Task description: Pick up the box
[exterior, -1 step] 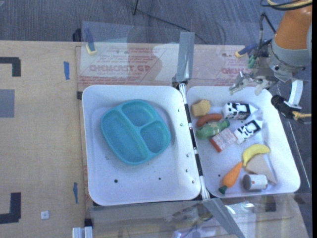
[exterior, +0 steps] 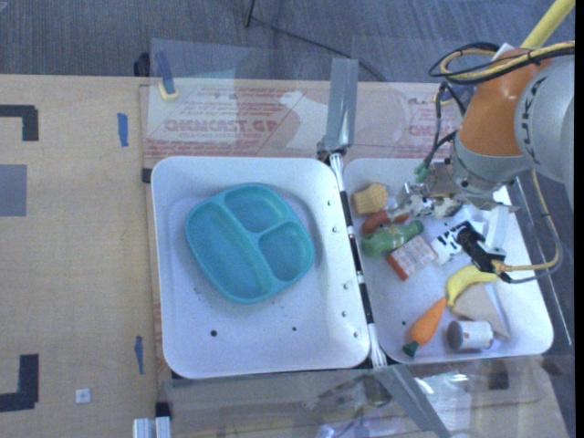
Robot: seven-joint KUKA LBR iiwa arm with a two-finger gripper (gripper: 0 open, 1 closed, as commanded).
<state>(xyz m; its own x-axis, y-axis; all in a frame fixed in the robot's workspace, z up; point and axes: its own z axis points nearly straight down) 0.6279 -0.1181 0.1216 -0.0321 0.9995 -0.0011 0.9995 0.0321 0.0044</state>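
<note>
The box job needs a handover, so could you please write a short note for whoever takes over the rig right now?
Claw: low over the upper part of the right bin; whether it is open or shut cannot be told, and nothing is seen held in it.
Box: the small red and white carton lies flat in the right bin, below the green vegetable and left of the banana.
Also there: carrot and a small can near the bin's lower edge. The left bin holds a blue divided plate.
Done: no pick yet.
Left: bring the claw down-left to the box, grasp it, lift it.
</note>
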